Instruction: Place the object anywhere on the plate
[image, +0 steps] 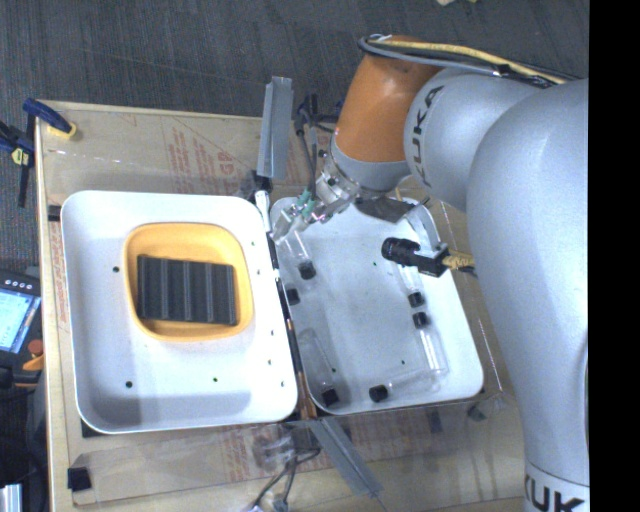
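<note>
Gripper (298, 212) at the 11 o'clock corner of the right bin (365, 310), just beside the wall it shares with the left bin (100, 385). Its end is pale and partly see-through against the white floor, so whether it is wide or narrow cannot be told, and nothing can be seen held in it.

At 3 o'clock from the gripper, a short black piece (408, 252) with a yellowish tip lies under the arm (520, 200). Whether it is loose or fixed cannot be told. Small black pegs dot the right bin's floor.

At 8 o'clock from the gripper, across the shared wall, the yellow plate (185, 238) sits in the left bin. The dark ribbed object (188, 290) lies flat inside it, filling most of its well. Judged from this, the task's thing is already on the plate.

Hazards:
- A further grasp attempt at the plate could drag the object up onto the rim or off it altogether, since its edges run close to the rim at 3 and 9 o'clock.
- A low sweep toward 8 o'clock could clip the shared wall and jolt the left bin and plate.
- The arm's bulk hides the 3 o'clock side of the right bin, so contact there would go unseen.
</note>
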